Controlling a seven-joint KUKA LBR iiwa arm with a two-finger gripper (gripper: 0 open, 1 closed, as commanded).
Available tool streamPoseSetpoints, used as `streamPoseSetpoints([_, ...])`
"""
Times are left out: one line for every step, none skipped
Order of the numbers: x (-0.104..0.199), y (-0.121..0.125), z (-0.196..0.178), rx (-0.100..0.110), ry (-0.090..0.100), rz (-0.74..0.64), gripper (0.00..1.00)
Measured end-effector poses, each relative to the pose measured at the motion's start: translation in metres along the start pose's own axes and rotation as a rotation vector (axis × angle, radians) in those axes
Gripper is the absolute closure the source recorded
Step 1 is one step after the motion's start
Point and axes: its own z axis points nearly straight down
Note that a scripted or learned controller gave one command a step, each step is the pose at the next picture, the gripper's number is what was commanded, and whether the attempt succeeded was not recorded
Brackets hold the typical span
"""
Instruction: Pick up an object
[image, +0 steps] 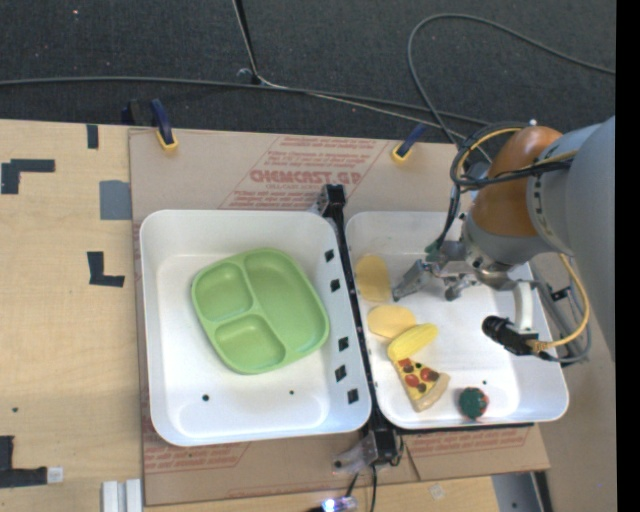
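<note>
The right bin (540, 395) holds several toy foods. A pale yellow piece (372, 277) lies by its left wall. Below it sit an orange-yellow piece (389, 320), a yellow banana-like piece (412, 340) and a pizza slice (422, 383). A green and red ball (472, 402) rests near the front edge. My gripper (428, 288) hangs over the upper middle of this bin, just right of the pale yellow piece. Its fingers are spread open with nothing between them.
The left bin (165, 380) carries a green compartment plate (260, 310). A black divider (345, 310) runs between the two bins. The grey arm with its orange band (510, 190) and cables crowds the right bin's right side.
</note>
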Motion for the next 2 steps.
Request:
streamPoseSetpoints([0.0, 0.0, 0.015, -0.006, -0.002, -0.001, 0.0])
streamPoseSetpoints([0.001, 0.001, 0.004, -0.01, -0.003, -0.001, 1.0])
